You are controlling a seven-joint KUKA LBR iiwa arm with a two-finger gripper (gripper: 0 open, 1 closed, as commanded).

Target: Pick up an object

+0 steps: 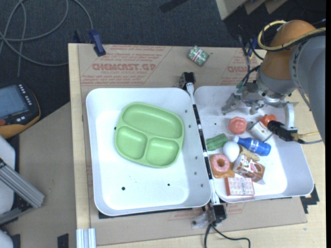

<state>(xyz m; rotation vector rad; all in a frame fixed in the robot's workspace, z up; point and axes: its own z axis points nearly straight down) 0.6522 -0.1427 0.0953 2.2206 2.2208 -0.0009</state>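
Claw [243,103]: two grey fingers spread apart, nothing between them, over the upper part of the right bin; the arm reaches in from the right with its orange band above the wrist.
Left bin [103,154]: white and shallow, well to the left of the claw.
Green plate [149,134]: three compartments, in the left bin, well apart from the claw, to its lower left.
Wrapped candy [197,55]: small green and white piece on the cardboard beyond the bins, up and left of the claw.
Right bin [295,174]: white and shallow, under the claw, touching the left bin along its side.
Green block [216,141]: below the claw and a little left, near the bins' shared edge.
Doughnut [221,164]: pink icing, further below the claw, just under the green block.
White egg [231,150]: below the claw, touching the doughnut's upper right.
Red round piece [238,125]: nearest the claw, just below its fingers, not touching.
Snack boxes [243,177]: red and white, lowest of the heap.
Blue bottle [256,146]: lying on its side, below and right of the claw.
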